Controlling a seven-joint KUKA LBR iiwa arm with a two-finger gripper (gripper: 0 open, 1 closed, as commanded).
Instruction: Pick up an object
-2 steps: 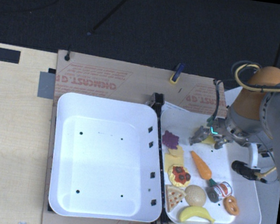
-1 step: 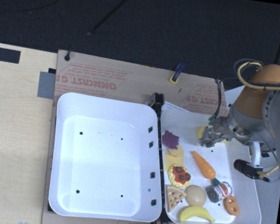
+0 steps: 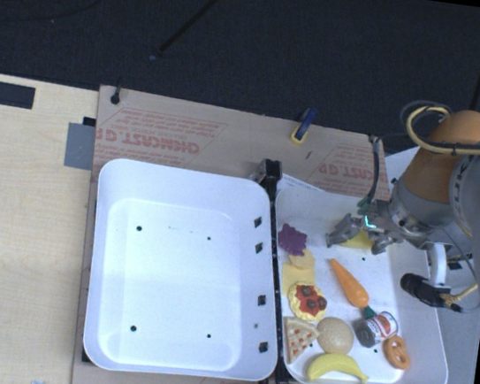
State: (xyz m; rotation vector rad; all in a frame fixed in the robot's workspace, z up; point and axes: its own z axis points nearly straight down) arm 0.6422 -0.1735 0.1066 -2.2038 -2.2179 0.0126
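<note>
The claw [image 3: 360, 234] hangs low over the far part of the right-hand bin [image 3: 438, 373], its two dark fingers spread apart with a small yellow piece [image 3: 357, 241] lying between and just under them. The fingers straddle that piece but there is no sign yet of them pressing on it, so nothing counts as held.

The step in hand looks like the approach-and-close stage of a pick: the claw is down at the level of the toys and lined up on one of them. The next move probably calls for the fingers to shut squarely on the yellow piece and then lift straight up (a glancing close could nudge it aside toward the bin's far wall).

The other candidates lie nearer the bin's near edge: a carrot [image 3: 349, 283] just toward the near side of the claw, a purple piece [image 3: 292, 237] by the divider edge, and a banana [image 3: 336, 367] at the near rim.
</note>
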